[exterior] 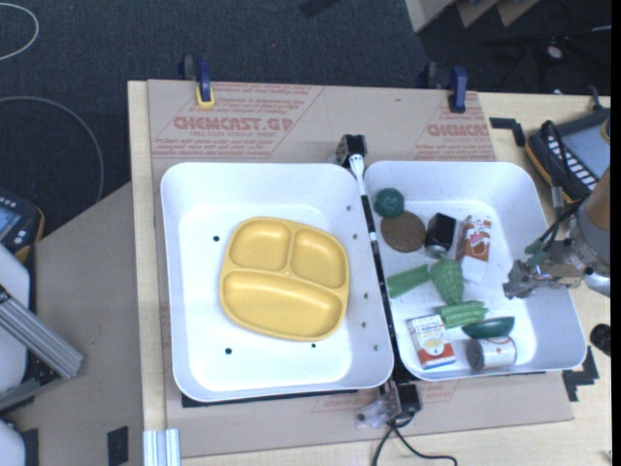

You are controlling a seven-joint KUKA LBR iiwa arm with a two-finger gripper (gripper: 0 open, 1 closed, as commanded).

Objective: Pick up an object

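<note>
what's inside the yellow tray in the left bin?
Nothing visible in it. The yellow tray shows three bare compartments, two small at the back, one long in front. It lies flat in the left bin, so the bin floor beneath it is covered.

Probably a robotics lab: a paper-covered bench board (291, 115) held by blue clamps (202, 78), two white bins (184, 289), loose cables (58, 124) across dark carpet.

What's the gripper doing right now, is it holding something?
Gripper: over the right bin, nothing visibly held; open or closed cannot be told.
</note>
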